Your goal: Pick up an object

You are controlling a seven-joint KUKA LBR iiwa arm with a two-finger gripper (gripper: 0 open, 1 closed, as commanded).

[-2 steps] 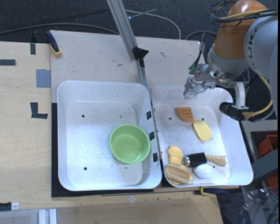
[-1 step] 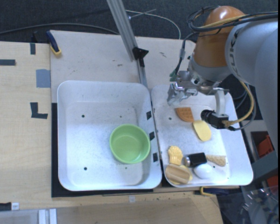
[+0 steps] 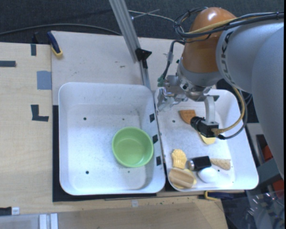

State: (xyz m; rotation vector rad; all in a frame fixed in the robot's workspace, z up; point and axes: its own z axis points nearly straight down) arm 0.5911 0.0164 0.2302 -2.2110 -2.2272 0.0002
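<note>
- Grey arm with orange band (image 3: 207, 27) reached in from the right, over the upper part of the right shallow white bin (image 3: 243, 175).
- Two-finger gripper (image 3: 169, 97) hung at that bin's upper left corner, beside the divide; finger state could not be told.
- Orange wedge-shaped piece (image 3: 187, 115) lay just below-right of the gripper, apart from it.
- Yellow ridged item (image 3: 179, 158), tan round loaf-like piece (image 3: 182, 178), black-and-white object (image 3: 202, 168) clustered at the bin's lower edge.
- Light green round bowl (image 3: 132, 147) sat upright in the left white bin (image 3: 76, 128).
</note>
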